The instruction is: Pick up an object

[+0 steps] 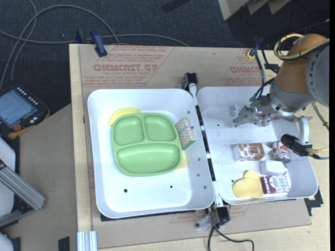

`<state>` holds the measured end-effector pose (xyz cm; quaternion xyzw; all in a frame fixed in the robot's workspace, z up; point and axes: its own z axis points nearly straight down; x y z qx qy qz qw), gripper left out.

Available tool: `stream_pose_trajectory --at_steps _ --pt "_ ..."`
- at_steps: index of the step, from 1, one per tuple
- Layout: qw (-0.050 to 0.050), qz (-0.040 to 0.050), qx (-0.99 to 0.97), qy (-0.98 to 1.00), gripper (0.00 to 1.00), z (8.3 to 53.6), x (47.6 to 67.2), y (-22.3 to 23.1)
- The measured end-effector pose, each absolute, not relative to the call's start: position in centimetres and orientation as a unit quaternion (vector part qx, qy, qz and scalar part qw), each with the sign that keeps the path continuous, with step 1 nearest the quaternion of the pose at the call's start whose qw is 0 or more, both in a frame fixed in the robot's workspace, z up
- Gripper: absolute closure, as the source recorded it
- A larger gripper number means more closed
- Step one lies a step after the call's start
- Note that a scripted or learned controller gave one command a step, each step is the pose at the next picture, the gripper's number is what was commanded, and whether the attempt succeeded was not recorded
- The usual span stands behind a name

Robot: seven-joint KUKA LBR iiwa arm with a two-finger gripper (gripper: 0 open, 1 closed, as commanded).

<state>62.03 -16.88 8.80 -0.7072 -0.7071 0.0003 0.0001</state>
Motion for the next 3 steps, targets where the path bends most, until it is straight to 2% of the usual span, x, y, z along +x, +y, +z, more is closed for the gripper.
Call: stream_pose_trajectory --at_steps 1,2,3 --pt "-0.002 -0.0005 -0.706 -0.708 0.0 14.6 63.9 -17.9" --pt "-0.002 -0.0001 -0.707 -0.707 0.0 13.4 66.7 -22.4" --pt "0.0 0.0001 -0.707 -0.707 0.0 14.2 61.7 -18.8"
